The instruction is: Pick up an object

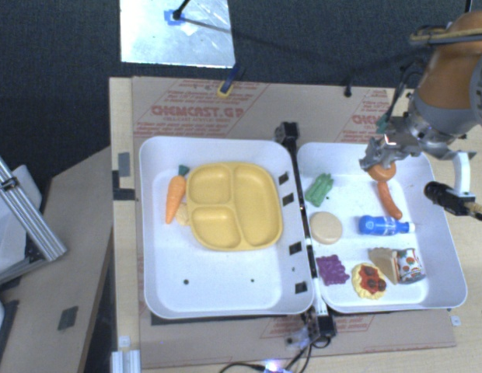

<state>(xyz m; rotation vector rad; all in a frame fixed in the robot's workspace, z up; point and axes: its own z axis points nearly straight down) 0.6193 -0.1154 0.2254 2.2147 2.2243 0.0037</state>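
Note:
My gripper [378,160] hangs over the back of the right bin [451,274], at the end of the grey and orange arm that comes in from the right. Directly under it lies a small orange piece [384,172], touching or nearly touching the gripper's tip. A red-orange sausage [390,200] lies just in front of that piece. Also in this bin are a green pickle [319,188], a beige round disc [326,228], a blue bottle [385,225], purple grapes [332,269], a small pizza [369,280], a sandwich wedge [383,263] and a can [410,265].
The left bin [159,286] holds a yellow divided plate [229,206] and a carrot [174,196] beside the plate's left edge. A black divider with clips [299,208] runs between the bins. A black part [447,196] juts over the right bin's right rim.

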